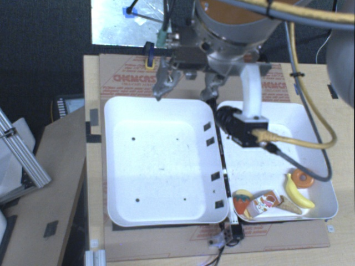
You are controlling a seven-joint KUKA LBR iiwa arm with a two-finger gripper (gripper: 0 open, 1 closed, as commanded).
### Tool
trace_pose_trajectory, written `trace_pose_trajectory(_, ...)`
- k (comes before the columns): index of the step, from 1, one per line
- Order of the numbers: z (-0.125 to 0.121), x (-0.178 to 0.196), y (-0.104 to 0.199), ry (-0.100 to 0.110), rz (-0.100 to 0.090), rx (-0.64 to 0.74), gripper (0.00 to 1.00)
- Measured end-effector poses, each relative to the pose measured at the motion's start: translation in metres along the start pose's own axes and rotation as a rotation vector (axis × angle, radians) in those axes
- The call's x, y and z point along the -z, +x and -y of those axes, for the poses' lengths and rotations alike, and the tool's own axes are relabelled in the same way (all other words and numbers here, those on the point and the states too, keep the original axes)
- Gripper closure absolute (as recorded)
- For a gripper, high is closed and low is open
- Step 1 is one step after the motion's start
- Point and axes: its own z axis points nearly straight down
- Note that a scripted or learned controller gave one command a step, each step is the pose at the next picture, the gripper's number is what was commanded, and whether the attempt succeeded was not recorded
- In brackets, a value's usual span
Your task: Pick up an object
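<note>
The bench [91,165] is seen to carry a brown cardboard sheet [127,73] printed with red lettering, on which two shallow white bins are set side by side. The left bin [119,204] is observed directly below and in front of the gripper, its floor marked only by a few small dark dots. The right bin [321,159] is located to the right of the gripper and nearer the camera, and all loose objects are gathered in its near corner, well apart from the gripper. The arm [233,15], grey with an orange band, is recorded at the top of the view, with a yellow cable [310,143] looped from it down across the right bin to a black unit [241,127] mounted on a white post [250,93] just right of the gripper. The gripper [186,90] is held above the far rim of the left bin, near the divide between the two bins; its two fingers are seen spread apart, and nothing is noted between them. Among the objects, a yellow banana [297,193] is identified furthest right of the gripper, with a round orange item [302,178] just beyond it. A red and white packet [263,204] is noted beside the banana, a tomato-like red and orange item [242,200] lies at the packet's left, and a small tan wedge [289,205] rests between packet and banana. No object is in contact with the gripper.
</note>
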Motion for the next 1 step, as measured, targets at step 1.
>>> trace_pose_trajectory(1, -0.0128, -0.0002, 0.0044, 0.0, 0.001, -0.003, 0.0)
